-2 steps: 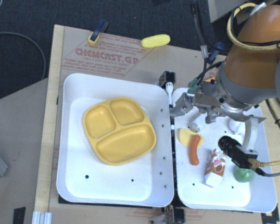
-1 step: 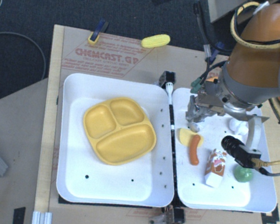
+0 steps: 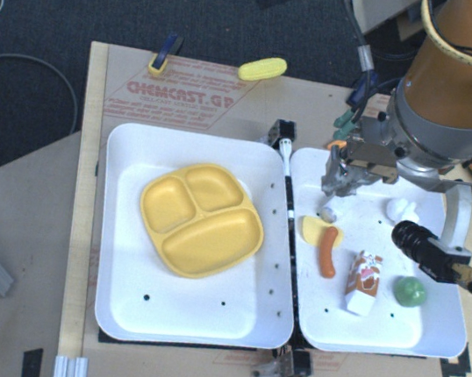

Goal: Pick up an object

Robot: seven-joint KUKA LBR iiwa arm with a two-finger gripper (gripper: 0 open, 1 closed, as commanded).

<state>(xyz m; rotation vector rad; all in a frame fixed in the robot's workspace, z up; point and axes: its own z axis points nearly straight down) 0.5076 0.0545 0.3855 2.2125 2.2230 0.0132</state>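
In the right bin [image 3: 425,342] lie a red-orange sausage [image 3: 327,252], a pale yellow piece [image 3: 310,230] touching its upper end, a red-and-white carton [image 3: 364,283], a green ball [image 3: 410,291] and a small white piece [image 3: 399,208]. My gripper [image 3: 333,190] hangs over the bin's upper left part, just above a small grey-white object [image 3: 329,214]. Nothing shows between its tips. The arm's grey wrist and orange band cover the bin's upper right corner.
The left bin [image 3: 126,210] holds a yellow three-compartment plate [image 3: 201,218]. Behind the bins on the cardboard lie a yellow banana-shaped toy [image 3: 262,69] and a blue-and-yellow clamp [image 3: 163,54]. A black clip [image 3: 282,133] sits at the top between the bins.
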